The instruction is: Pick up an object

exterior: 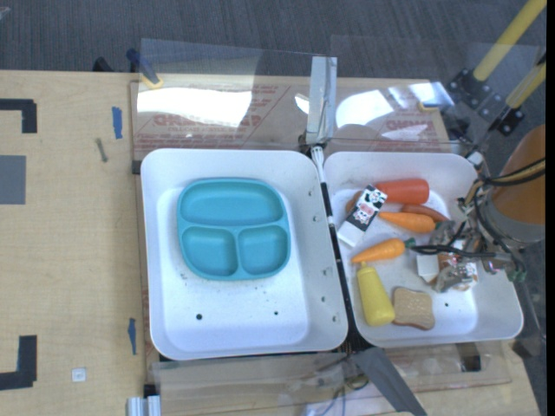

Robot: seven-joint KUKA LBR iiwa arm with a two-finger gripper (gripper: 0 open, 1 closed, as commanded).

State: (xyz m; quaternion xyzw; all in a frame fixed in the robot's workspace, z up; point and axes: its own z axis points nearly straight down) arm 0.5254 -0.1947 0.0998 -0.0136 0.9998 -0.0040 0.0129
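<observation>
Over on the right: the arm (520, 189) is reaching into the right bin (499, 319), where all the toys are lying.
Gripper (451, 263): it is hanging low by the bin's right side, among wires. I cannot tell its state.
Toys to pick: a red sausage (401, 189), two carrots (408, 222) (379, 251), a cow-spotted carton (368, 208), a yellow bottle (374, 295) and a bread slice (414, 308) are sitting close together, so grabbing just one is looking tricky.
Left bin (165, 319): it is holding a blue tray (232, 229), maybe waiting for food.
</observation>
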